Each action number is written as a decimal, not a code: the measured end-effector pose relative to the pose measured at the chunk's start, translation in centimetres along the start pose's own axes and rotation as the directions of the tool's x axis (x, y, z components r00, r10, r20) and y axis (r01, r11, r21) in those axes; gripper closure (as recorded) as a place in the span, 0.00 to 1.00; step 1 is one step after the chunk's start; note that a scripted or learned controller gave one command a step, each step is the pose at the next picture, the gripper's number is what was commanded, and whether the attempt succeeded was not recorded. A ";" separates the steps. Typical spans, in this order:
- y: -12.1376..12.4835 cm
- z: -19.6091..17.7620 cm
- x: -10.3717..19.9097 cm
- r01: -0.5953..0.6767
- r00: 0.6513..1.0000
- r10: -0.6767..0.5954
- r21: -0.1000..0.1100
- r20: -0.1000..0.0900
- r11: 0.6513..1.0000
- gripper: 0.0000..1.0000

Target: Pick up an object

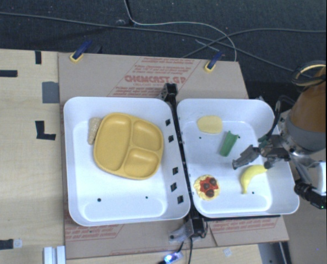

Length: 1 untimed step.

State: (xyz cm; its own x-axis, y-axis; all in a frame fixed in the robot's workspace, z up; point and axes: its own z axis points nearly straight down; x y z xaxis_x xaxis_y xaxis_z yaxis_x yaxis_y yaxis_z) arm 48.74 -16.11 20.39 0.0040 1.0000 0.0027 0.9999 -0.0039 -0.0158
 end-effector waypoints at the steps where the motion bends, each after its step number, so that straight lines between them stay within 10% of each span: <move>1: 0.3 -0.7 0.1 0.005 1.000 -0.004 -0.014 0.003 1.000 0.00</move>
State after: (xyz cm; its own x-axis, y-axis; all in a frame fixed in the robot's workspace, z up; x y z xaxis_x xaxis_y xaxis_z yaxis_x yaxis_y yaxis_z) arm 49.06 -16.05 21.10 -0.0005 1.0000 0.0000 1.0000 0.0005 -0.0020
